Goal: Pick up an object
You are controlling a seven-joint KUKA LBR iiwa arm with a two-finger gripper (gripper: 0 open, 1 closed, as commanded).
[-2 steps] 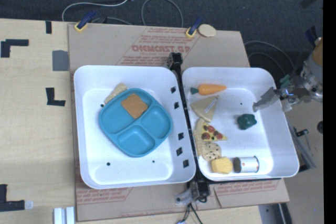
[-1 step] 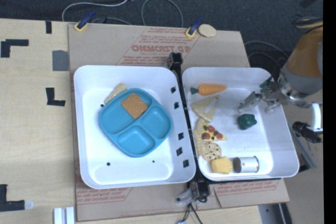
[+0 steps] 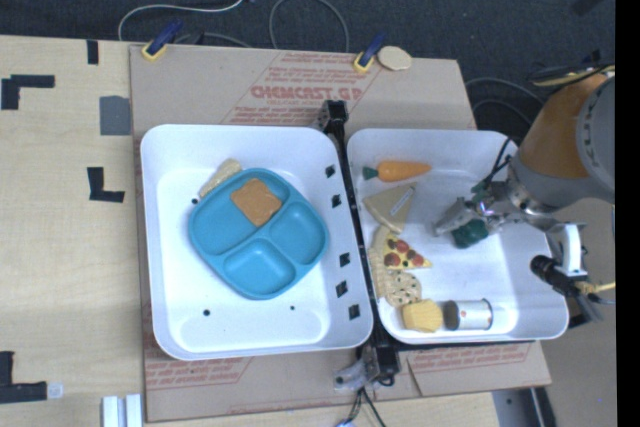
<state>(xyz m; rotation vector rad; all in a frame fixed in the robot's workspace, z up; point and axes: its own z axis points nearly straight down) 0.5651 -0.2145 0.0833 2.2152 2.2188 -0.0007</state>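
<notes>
My gripper (image 3: pixel 462 221) is low in the right bin (image 3: pixel 505 277), towards its right side, with the grey arm and its orange band (image 3: pixel 560 130) behind it. A small dark green object (image 3: pixel 468 236) lies directly under the gripper tip, touching or nearly touching it. I cannot tell whether it is gripped. To the left in the same bin lie an orange carrot (image 3: pixel 403 171), a pale wedge (image 3: pixel 388 205), a pizza slice (image 3: pixel 404 257), a speckled cracker (image 3: pixel 400 288), a yellow piece (image 3: pixel 422 317) and a silver can (image 3: pixel 470 315).
The left bin (image 3: pixel 180 310) holds a blue divided plate (image 3: pixel 262 240) with a brown toast piece (image 3: pixel 257 202) on it and a beige piece (image 3: pixel 220 178) at the plate's upper left. A black divider (image 3: pixel 345 215) joins the bins. Cables run behind the bench.
</notes>
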